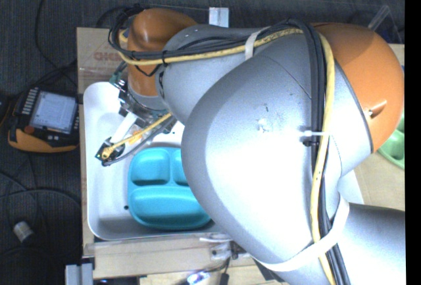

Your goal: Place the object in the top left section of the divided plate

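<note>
A turquoise divided plate (158,195) lies in the left white bin (93,165), toward its near side. Two small sections of the plate face the far side and one large section faces the front. My gripper (136,114) hangs over the far part of this bin, just beyond the plate's far left corner. The grey arm and the orange wrist band above it hide most of the gripper. The arm also covers the plate's right part and most of the bench.
A green thing (402,144) peeks out at the right edge, past the arm. On the dark floor to the left lies a handheld device with a screen (46,116). The bin's left wall stands close to the gripper.
</note>
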You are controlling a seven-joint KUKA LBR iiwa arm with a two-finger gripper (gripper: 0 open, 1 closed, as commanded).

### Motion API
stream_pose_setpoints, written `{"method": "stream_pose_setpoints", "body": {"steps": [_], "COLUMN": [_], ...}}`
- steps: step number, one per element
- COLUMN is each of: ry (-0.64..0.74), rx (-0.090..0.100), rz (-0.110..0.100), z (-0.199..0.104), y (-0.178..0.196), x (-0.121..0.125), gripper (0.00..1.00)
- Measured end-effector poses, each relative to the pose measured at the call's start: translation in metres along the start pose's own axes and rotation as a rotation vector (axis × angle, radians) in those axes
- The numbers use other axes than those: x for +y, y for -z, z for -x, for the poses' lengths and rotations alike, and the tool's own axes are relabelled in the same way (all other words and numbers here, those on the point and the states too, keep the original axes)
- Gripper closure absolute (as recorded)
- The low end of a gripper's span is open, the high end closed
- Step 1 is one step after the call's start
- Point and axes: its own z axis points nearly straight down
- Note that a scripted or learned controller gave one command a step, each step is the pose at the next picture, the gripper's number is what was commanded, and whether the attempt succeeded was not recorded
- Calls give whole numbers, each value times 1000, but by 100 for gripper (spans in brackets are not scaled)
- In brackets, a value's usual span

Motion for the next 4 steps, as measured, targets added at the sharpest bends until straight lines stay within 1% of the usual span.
{"method": "stream_pose_setpoints", "body": {"steps": [1,2,3,4], "ry": [-51,341,-181,-218], "rx": [29,16,8,18], "rz": [18,16,-6,4], "z": [8,36,-22,-34], "y": [-34,-39,-40,-40], "x": [-13,51,65,38], "gripper": [100,100,100,100]}}
